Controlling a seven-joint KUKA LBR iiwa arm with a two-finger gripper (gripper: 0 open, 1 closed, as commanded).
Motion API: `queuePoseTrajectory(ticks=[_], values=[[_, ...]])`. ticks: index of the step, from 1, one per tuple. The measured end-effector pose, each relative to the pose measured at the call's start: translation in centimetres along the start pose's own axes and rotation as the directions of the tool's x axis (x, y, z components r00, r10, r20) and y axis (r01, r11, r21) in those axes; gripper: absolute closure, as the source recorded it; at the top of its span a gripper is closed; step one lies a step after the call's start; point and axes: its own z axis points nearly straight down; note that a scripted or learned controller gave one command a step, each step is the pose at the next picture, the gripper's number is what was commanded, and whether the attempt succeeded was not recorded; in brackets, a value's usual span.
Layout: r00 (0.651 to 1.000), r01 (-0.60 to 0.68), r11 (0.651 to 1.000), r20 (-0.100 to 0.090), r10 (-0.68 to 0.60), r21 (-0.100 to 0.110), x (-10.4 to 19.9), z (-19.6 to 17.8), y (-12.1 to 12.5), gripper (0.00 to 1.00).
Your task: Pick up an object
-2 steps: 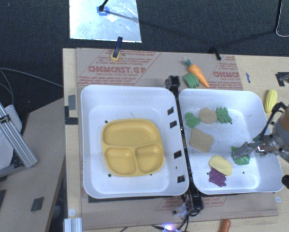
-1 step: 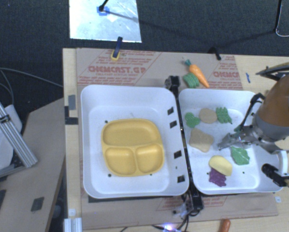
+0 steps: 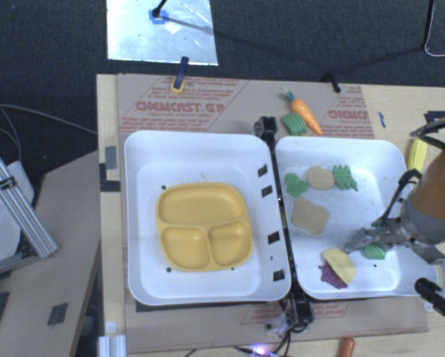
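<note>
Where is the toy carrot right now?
The carrot lies outside the bins, on the cardboard just beyond the right bin, near that bin's upper left corner in the camera view.

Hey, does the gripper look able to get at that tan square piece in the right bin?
Probably yes. The tan square piece lies flat with bare bin floor around it, and the gripper is low in the same right bin, just to its right, nothing between them.

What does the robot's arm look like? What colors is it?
The arm comes in from the right. The part you can see is big and rounded, orange-brown on top and grey below. A thin black cable loops down beside it. Its gripper is made of slim, grey metal pieces.
</note>
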Motion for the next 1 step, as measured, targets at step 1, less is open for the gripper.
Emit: queuePoseTrajectory(ticks=[1], values=[[1.0,0.005,1.0,0.003,-0.005,-0.013,0.08,-1.39,0.6,1.0]])
